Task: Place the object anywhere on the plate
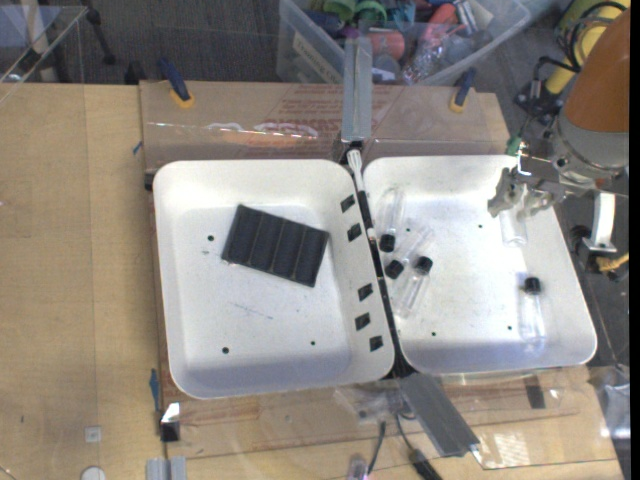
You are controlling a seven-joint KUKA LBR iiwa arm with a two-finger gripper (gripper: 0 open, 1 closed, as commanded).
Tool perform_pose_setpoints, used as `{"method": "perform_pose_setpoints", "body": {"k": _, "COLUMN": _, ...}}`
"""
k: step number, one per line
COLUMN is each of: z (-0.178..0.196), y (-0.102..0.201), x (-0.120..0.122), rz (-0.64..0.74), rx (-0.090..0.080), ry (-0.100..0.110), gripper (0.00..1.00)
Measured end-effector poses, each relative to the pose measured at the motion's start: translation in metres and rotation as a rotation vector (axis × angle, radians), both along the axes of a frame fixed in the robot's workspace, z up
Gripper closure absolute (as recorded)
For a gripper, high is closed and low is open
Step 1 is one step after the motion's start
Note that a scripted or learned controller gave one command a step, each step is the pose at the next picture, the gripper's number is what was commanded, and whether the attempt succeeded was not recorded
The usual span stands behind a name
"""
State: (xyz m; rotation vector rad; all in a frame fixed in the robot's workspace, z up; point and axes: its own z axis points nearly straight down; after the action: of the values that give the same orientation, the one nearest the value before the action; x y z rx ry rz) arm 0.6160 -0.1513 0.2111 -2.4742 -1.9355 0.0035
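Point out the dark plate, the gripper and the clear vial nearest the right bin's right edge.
dark plate [275, 245], camera view, centre of its ribbed top.
gripper [512, 206], camera view, between its fingertips.
clear vial [531, 311], camera view, mid-body below its black cap.

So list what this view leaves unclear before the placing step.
- Hand: small and pale against the right bin; open or shut is unreadable.
- Clear vials: see-through on white, so their count and outlines blur.
- Arm: cut off by the right edge.
- Dark ridged plate: surface detail too small.
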Motion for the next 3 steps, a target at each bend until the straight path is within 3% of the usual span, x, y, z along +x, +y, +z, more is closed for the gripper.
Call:
{"method": "perform_pose_setpoints", "body": {"k": 1, "z": -0.061, "y": 0.020, "x": 0.050, "rz": -0.074, "rx": 0.000, "ry": -0.001, "gripper": 1.00}}
{"method": "perform_pose_setpoints", "body": {"k": 2, "z": -0.121, "y": 0.033, "x": 0.045, "rz": -0.219, "rx": 0.000, "ry": -0.008, "gripper": 1.00}}
{"method": "perform_pose_setpoints", "body": {"k": 3, "z": -0.014, "y": 0.118, "x": -0.098, "rz": -0.366, "rx": 0.002, "ry": 0.003, "gripper": 1.00}}
